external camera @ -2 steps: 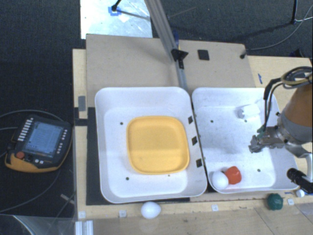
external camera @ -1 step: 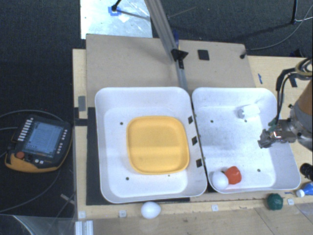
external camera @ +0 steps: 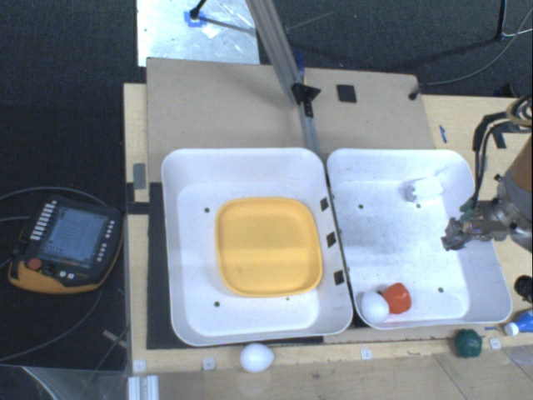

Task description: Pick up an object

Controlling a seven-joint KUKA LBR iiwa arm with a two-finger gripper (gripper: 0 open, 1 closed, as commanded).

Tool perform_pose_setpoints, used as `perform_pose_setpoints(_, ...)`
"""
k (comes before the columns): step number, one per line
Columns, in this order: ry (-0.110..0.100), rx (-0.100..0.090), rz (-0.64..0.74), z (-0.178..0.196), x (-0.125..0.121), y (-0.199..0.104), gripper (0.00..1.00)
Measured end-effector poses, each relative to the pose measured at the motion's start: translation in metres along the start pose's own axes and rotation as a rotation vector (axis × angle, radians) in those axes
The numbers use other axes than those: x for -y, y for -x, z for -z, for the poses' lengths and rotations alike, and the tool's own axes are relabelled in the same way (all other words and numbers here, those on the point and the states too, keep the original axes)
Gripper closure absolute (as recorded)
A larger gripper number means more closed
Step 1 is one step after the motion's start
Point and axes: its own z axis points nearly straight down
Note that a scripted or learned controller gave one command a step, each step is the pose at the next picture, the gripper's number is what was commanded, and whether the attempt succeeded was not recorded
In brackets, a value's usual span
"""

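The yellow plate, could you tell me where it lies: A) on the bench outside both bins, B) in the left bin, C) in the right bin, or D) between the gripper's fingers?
B: the yellow plate lies flat in the middle of the left bin, apart from the gripper.

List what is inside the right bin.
The right bin holds an orange object, a white ball and a small white object. The end effector covers some floor beneath it.
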Motion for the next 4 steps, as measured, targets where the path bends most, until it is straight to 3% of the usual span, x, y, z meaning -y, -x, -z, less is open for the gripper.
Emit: perform_pose_setpoints(4, -0.001, -0.002, 0.004, -0.010, -0.009, -0.234, 1.00)
